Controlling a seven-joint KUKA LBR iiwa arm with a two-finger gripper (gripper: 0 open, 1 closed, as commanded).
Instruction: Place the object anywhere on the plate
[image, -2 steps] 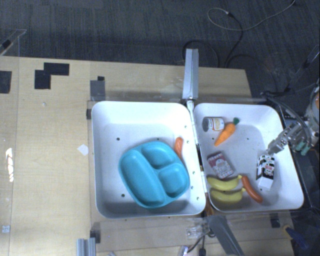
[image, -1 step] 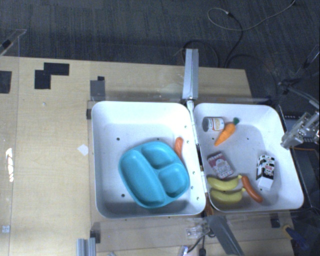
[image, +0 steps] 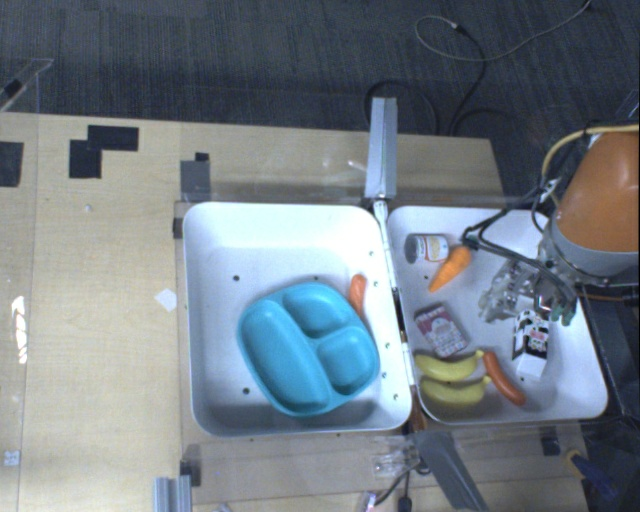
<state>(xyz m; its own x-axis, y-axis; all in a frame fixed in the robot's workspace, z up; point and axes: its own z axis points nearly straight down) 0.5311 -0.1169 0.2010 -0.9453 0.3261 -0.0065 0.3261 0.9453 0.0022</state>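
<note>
down at the near edge of the right bin two bananas lie side by side, tucked against the wall shared with the left bin. just right of them a red-orange sausage-like piece lies at a slant, its upper end touching the bananas' tip. a step farther from the bananas, a small dark packet lies flat on the bin floor. right of that packet the gripper hangs over the right bin, with a white and black block just below it; the fingers blur into the wiring here, so whether the jaws are open or closed i cannot tell, and nothing is clearly seen between them. the arm's orange band bulks in above it. farther still from the bananas, a carrot lies tilted, and beside its tip a small round tin sits near the far wall.

across the shared wall from the bananas, the blue plate, three compartments, lies in the left bin, nothing on it. a small orange piece, maybe a second carrot, lies just beside the plate's far right rim, against the shared wall, off the plate.
</note>
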